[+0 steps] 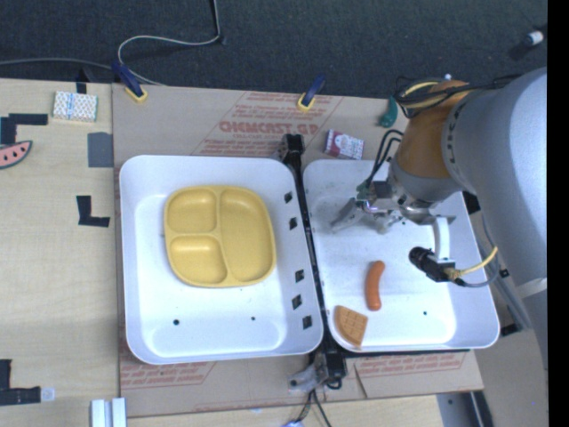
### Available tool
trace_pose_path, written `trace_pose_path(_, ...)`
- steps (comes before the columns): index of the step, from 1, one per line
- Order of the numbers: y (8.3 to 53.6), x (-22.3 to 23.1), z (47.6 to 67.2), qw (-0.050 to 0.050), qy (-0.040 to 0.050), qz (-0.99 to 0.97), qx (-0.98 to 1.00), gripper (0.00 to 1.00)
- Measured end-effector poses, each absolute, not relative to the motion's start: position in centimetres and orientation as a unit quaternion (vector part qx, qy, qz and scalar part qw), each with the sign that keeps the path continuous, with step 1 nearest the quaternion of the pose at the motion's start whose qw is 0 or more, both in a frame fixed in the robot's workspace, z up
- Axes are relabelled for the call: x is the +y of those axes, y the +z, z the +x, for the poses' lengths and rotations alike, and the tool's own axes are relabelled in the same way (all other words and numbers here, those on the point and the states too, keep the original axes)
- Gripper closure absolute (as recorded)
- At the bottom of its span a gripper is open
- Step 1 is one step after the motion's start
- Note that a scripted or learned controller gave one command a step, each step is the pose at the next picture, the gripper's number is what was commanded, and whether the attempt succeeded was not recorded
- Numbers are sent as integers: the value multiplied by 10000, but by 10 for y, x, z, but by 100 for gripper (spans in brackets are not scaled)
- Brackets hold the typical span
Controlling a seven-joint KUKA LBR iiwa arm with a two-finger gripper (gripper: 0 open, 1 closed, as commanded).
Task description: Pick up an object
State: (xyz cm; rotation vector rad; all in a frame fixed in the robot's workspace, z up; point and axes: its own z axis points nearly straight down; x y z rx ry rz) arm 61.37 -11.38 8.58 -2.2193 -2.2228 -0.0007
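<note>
An orange-red sausage (374, 285) lies in the middle of the right bin (444, 323), its length running front to back. A tan waffle piece (350, 325) sits in that bin's front left corner. My gripper (360, 222) hangs low over the back left part of the right bin, behind and slightly left of the sausage. It is open, its grey fingers (341, 218) are spread, and nothing is between them.
The left bin (147, 318) holds a yellow divided plate (220, 236). Between the two bins runs a black divider (302, 238). A small red-and-white packet (343, 144) lies on the cardboard behind the right bin. The arm's grey body covers the bin's right side.
</note>
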Motion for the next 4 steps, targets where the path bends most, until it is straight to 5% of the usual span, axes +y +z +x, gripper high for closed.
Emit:
trace_pose_path(2,87,-100,536,-29,-13,-7069,-7073,0)
trace_pose_path(3,86,-99,620,-23,-10,-7065,-7077,0)
trace_pose_path(4,85,-112,669,-13,-2,-7063,-7080,0)
